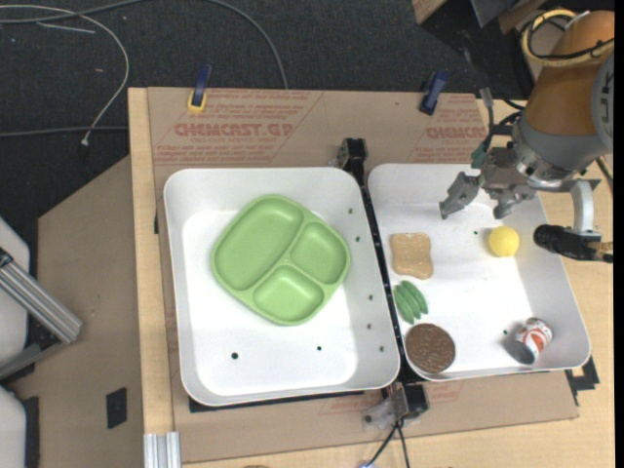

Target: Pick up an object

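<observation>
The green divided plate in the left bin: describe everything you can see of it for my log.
The green divided plate is pale green, looks like matte plastic, with rounded corners and three compartments: one large, two smaller. It lies flat and upright, turned at an angle to the walls of the left bin, roughly at the middle of its floor. Its compartments hold nothing. It touches the bin floor alone; the gripper hangs over the right bin.

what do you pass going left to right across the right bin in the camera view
tan slice of toast and green pea pod nearly level → round brown cookie-like disc → grey two-finger gripper → small yellow ball → red and white can on its side
</observation>
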Robot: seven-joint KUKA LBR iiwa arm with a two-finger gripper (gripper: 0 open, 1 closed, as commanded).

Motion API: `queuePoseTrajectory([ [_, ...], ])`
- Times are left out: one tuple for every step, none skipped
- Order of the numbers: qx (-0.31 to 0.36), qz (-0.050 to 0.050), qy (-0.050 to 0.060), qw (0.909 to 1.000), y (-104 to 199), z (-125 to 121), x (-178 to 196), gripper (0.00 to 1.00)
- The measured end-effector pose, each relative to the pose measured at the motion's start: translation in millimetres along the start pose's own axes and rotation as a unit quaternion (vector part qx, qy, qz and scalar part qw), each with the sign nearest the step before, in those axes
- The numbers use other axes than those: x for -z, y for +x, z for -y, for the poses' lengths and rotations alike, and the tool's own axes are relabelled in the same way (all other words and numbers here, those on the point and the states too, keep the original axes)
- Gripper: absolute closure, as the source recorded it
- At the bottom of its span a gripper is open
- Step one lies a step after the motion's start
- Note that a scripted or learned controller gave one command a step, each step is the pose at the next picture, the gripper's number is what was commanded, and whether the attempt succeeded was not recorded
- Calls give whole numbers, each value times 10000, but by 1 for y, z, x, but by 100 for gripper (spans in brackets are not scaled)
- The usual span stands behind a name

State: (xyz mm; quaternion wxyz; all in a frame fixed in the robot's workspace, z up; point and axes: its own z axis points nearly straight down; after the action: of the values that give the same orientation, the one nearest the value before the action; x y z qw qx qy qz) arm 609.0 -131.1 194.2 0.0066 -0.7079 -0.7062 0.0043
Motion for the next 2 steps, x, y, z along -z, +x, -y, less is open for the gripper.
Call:
queuePoseTrajectory([
  [15, 10, -73, 10000, 0, -3, 8, 0],
  [21, 7, -50, 10000, 5, -13, -46, 0],
])
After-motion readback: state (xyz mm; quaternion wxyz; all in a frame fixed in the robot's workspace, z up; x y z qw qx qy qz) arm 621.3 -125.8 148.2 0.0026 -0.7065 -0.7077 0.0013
